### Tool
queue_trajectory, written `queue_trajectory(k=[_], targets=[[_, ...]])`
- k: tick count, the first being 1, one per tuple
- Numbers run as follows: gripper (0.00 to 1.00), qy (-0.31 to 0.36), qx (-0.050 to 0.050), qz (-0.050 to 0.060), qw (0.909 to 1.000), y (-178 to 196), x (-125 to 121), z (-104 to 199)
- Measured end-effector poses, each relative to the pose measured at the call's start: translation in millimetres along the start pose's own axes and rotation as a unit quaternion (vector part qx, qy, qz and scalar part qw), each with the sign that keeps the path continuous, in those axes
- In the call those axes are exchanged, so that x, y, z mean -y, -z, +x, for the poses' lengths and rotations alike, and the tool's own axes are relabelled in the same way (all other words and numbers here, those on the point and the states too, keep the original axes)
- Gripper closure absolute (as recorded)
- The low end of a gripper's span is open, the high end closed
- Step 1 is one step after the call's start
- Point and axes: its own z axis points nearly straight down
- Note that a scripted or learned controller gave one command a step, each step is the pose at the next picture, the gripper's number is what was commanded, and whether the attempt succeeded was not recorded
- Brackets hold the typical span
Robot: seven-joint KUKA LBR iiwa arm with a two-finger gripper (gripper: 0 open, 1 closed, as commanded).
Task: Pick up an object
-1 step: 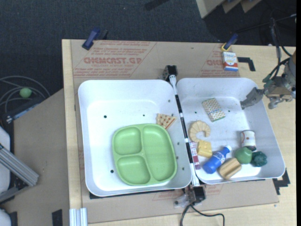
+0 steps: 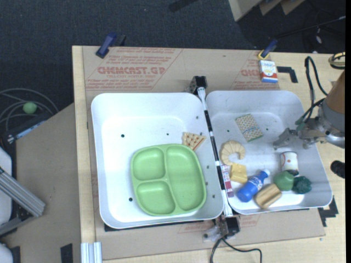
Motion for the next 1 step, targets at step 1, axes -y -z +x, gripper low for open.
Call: queue_trajectory(k=[1], targets=[[0.00,0.001,-0.003,0.001,1.0000,-43.2,40.4,8.4]])
